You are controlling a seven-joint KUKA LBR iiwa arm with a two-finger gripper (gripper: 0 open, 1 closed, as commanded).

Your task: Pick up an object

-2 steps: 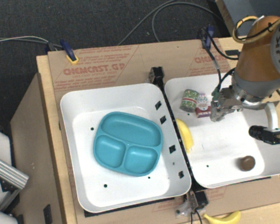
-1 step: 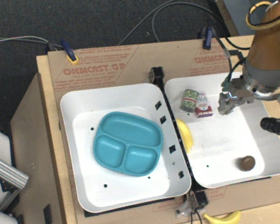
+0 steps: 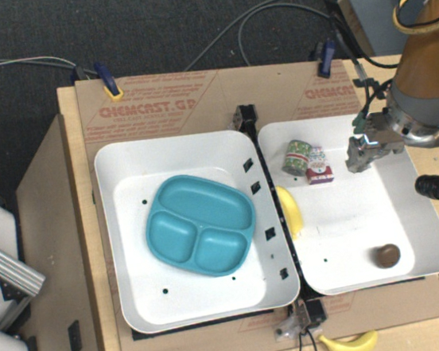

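Hovering metal end effector (image 3: pixel 359 154), finger state unclear, crinkled packet (image 3: pixel 306 159), round brown ball (image 3: pixel 387 255), glossy white bin (image 3: pixel 416 209)

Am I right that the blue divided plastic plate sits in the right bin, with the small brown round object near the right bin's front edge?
Not quite. The camera view shows the blue divided plastic plate in the left white bin. The small brown round object does lie near the right white bin's front edge.

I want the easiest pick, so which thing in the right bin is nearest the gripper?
The crumpled can, just left of the gripper near the bin's far edge. The banana lies at the left wall, the brown ball in the near corner.
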